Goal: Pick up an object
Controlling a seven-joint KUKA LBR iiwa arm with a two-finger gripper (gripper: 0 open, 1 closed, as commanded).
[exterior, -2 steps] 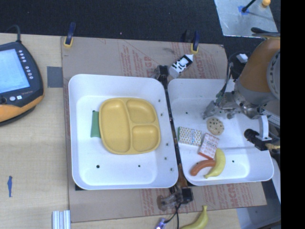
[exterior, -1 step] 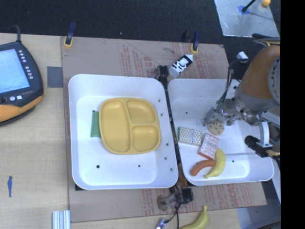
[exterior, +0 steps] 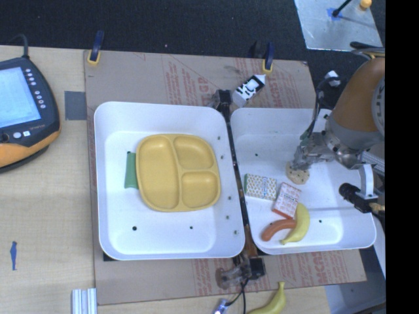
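In the right bin (exterior: pixel 262 126) lie a tan cookie-like piece (exterior: pixel 297 173), a small patterned packet (exterior: pixel 260 186), a pink-and-white packet (exterior: pixel 287 200), a yellow banana (exterior: pixel 298 224) and a red sausage (exterior: pixel 277 229). My gripper (exterior: pixel 306 156) hangs over the bin's right part, its tip right above the tan piece and touching or nearly touching it. The arm's orange band (exterior: pixel 357 103) sits above it at the right edge.
The left bin (exterior: pixel 111 175) holds a yellow divided plate (exterior: pixel 177 172) with a green item (exterior: pixel 131 170) half under its left side. A teach pendant (exterior: pixel 23 106) lies at far left. Another banana (exterior: pixel 273 301) lies on the cardboard below the bins.
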